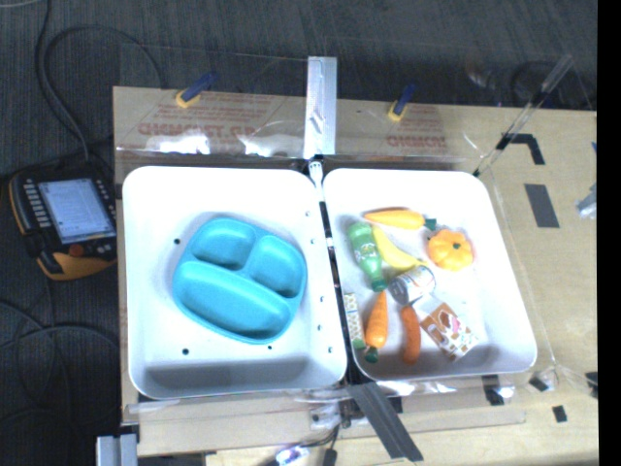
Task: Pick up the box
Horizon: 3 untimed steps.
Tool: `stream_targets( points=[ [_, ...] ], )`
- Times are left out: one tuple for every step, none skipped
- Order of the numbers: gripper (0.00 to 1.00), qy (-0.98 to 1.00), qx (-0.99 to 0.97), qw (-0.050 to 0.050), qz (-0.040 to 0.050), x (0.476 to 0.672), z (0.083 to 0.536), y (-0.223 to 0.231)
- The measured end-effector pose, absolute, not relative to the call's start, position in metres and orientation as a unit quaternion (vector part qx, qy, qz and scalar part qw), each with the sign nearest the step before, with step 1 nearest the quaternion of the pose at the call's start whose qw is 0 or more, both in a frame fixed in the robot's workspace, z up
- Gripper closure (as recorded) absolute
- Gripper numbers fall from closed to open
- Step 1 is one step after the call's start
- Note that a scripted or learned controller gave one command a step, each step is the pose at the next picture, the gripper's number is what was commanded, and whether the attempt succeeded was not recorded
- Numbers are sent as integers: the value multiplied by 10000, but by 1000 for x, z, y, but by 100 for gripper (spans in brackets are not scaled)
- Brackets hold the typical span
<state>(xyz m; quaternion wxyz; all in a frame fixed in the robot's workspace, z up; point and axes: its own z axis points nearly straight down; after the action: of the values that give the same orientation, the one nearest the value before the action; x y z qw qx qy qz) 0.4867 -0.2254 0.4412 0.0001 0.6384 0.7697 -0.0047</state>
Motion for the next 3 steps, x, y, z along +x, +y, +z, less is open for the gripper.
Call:
stream_targets(
  points=[
    [100, 7248, 6890, -8, -14, 497, 423, -187],
    [100, 7256, 6881, -14, -32, 499, 431, -187],
    [100, 7261, 6876, -19, -52, 501, 439, -187]
  ],
)
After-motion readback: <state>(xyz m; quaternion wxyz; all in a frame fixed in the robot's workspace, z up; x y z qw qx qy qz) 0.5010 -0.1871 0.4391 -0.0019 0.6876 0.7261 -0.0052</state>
